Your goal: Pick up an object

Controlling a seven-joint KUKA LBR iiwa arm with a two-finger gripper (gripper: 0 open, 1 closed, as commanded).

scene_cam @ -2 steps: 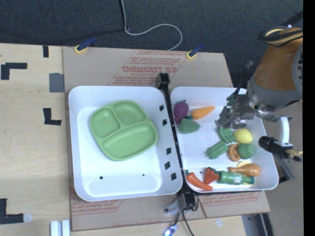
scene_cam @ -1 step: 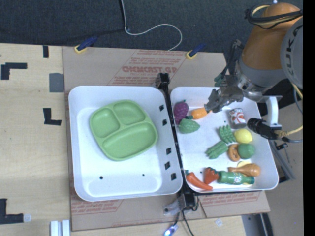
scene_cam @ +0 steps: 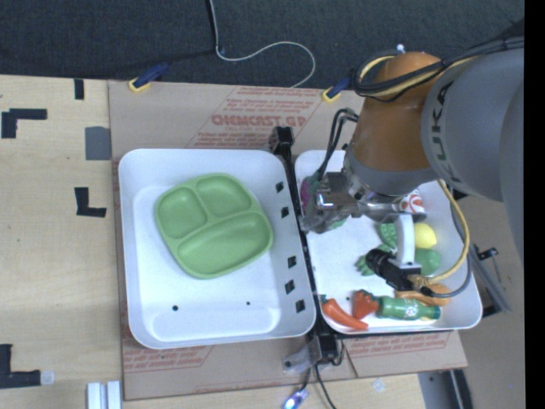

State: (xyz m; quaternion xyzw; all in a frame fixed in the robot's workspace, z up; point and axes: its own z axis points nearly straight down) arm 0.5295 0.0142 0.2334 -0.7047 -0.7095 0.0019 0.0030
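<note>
The bulky grey arm with its glossy orange band (scene_cam: 400, 118) reaches low over the right shallow white plastic bin (scene_cam: 464, 313). The left shallow white bin (scene_cam: 140, 254), smooth and square, carries a matte green plastic plate with three compartments (scene_cam: 215, 224). The gripper (scene_cam: 328, 207) sits at the right bin's near-left wall, and whether it is parted or closed cannot be told. Well apart from it, toward the bin's front, lies a jumble of small toys: a yellow rounded piece (scene_cam: 424, 237), a green bottle-shaped piece (scene_cam: 409, 309) and an orange-red curved piece (scene_cam: 341, 313).
</note>
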